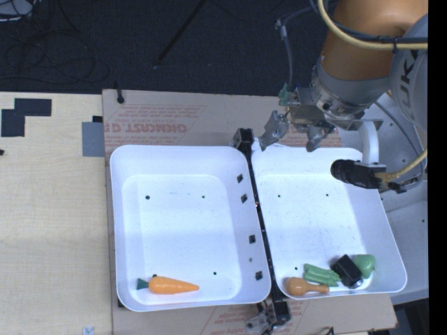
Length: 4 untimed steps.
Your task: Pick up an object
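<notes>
left bin [122, 187]: carrot [172, 285] is lying | right bin [391, 257]: green and black toys [342, 271] are lying | gripper [293, 135]: is hanging open, holding nothing

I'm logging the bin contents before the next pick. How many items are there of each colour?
Orange: 2, a carrot in the left bin and a pear-shaped piece in the right bin
Green: 2, a bean-like piece and a rounded piece
Black: 1, a small block
Total: 5
</notes>
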Each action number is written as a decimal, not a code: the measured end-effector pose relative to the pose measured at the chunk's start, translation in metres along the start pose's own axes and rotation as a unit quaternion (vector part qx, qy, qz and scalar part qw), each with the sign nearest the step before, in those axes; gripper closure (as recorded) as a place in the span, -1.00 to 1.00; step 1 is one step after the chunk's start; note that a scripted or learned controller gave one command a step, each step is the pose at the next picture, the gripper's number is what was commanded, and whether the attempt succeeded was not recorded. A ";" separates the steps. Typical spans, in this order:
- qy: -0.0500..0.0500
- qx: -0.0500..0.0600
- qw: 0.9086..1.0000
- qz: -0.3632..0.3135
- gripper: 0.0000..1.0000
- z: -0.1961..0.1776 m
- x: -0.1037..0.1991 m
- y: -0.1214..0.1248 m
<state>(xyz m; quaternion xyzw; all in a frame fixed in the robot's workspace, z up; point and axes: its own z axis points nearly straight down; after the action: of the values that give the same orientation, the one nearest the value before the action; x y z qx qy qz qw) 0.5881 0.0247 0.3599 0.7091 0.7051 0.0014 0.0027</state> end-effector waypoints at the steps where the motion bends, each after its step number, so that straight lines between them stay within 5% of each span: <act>1: 0.001 0.011 1.000 -0.005 -1.00 0.184 0.077 0.051; 2: 0.000 0.005 1.000 0.000 -1.00 0.167 0.011 0.047; 3: -0.002 -0.001 1.000 0.001 -1.00 0.073 -0.078 0.057; 4: 0.000 0.005 1.000 -0.003 1.00 0.070 -0.073 0.056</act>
<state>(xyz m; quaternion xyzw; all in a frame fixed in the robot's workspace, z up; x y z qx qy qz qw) 0.6438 -0.0486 0.2902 0.7069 0.7073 -0.0015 -0.0008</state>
